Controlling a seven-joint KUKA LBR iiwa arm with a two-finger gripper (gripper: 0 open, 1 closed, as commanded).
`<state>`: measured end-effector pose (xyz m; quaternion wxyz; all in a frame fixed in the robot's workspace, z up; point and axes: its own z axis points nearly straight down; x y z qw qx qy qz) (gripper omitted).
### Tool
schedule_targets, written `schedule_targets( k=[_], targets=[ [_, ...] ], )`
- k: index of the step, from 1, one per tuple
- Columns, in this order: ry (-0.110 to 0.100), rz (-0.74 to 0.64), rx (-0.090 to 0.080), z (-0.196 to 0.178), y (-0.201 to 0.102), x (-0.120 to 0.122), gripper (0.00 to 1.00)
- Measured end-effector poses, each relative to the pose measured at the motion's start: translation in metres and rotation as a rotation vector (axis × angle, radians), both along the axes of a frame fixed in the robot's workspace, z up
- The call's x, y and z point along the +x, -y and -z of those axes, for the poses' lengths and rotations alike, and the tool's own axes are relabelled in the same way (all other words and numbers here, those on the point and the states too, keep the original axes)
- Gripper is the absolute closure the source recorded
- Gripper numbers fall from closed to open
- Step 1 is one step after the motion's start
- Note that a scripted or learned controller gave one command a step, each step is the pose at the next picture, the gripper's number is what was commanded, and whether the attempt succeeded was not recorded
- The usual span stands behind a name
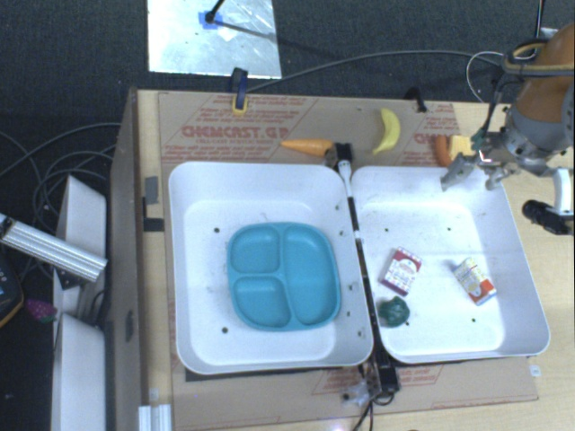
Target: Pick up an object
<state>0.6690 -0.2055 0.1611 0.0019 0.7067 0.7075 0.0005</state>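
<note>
camera view, progress: nothing is picked up yet; the whole grasp is left, as i judge it.
gripper [475, 171]: hangs over the far right corner of the right bin [512, 268], fingers spread apart, nothing between them.
candidate objects: a small red and white carton [401, 270] lies near the middle of the right bin; a dark green lump [393, 312] sits just beside it, toward the near edge; a white and orange packet [473, 280] lies to the right, apart from both.
left bin [193, 241]: holds a blue divided plate [283, 274].
bench [269, 124]: a carrot [307, 146] and a banana [388, 130] lie behind the bins.
look of the objects: small, light, lying flat, well apart from the gripper.
</note>
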Motion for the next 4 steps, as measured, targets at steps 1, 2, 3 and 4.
schedule_targets(
  k=[1,2,3,4],
  targets=[
    [-0.002,-0.004,0.003,0.002,-0.073,-0.045,0.0],
    [-0.003,0.0,0.001,0.044,0.002,-0.001,0.0],
    [0.0,-0.004,0.001,0.025,-0.027,-0.023,0.0],
    [0.004,-0.001,-0.001,-0.063,0.002,-0.009,0.0]
  ],
)
